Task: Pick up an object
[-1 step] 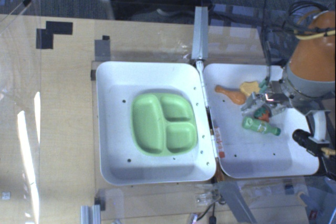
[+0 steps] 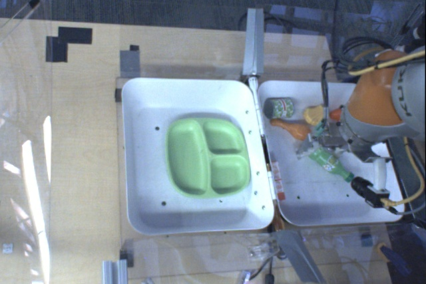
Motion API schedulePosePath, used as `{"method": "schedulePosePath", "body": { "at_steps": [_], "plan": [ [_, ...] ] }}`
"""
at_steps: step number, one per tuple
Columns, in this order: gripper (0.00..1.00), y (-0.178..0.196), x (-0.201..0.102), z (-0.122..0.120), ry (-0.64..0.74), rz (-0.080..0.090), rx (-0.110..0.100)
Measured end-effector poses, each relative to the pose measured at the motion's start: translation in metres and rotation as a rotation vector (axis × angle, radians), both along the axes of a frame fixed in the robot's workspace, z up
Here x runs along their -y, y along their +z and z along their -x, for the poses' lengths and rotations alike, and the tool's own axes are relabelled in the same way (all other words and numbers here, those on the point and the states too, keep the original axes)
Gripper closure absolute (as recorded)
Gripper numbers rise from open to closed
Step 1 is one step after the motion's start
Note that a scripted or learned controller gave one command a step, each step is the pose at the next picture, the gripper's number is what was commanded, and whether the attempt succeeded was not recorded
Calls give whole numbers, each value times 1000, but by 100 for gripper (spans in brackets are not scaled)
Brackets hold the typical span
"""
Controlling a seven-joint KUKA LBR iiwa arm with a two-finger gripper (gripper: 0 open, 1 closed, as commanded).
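A green divided plate (image 2: 208, 156) lies in the left white bin (image 2: 143, 209). In the right bin (image 2: 299, 206) I see a green can (image 2: 279, 107) on its side at the back left, an orange carrot-like toy (image 2: 291, 128), a yellow object (image 2: 314, 116) and a green bottle-like item (image 2: 331, 163). My gripper (image 2: 324, 141) hangs low over the right bin, just above the green item and beside the carrot toy, under the arm's orange band (image 2: 373, 100). The fingers are hard to make out against the clutter.
A metal rail (image 2: 253, 43) runs back from between the two bins. Cables and a black connector (image 2: 365, 189) trail over the right bin's front right. Black tape marks (image 2: 65, 40) sit on the wooden bench at far left.
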State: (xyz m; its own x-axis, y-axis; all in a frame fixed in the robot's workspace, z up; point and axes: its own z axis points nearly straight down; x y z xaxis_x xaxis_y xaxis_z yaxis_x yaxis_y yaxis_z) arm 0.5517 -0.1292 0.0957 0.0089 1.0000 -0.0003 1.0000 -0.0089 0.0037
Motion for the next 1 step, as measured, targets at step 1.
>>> {"method": "schedulePosePath", "body": {
  "at_steps": [1],
  "plan": [
    [100, 11, -1, -2, 1, 0, 4]
  ]
}}
